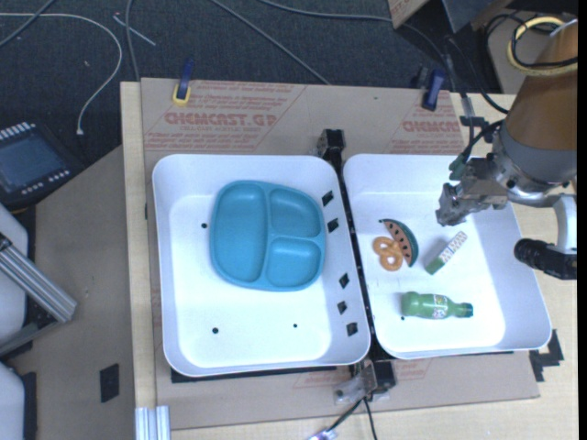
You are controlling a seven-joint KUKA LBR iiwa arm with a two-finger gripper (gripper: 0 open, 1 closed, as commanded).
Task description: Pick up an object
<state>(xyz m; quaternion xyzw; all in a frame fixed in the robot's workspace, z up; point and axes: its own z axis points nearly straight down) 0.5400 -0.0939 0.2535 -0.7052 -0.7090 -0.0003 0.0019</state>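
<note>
Your pincer (451,211) hangs over the upper part of the right-hand shallow white bin (514,324), at the end of the grey arm with the orange band (543,81) that reaches in from the right; from this angle you cannot tell whether it stands apart or together, and nothing shows clamped in it. Just below it in your view lies a small grey-and-green wrapped stick-shaped packet (445,252), tilted, apart from the pincer. To the left of that packet you see an orange pretzel-shaped piece (389,252) resting against a dark green watermelon-slice toy (404,236). Nearer the front of the same bin a green plastic bottle (436,306) lies on its side. The left-hand shallow white bin (183,337) holds a blue plastic divided plate (268,235). Both bins sit on a cardboard-covered surface (275,117).
</note>
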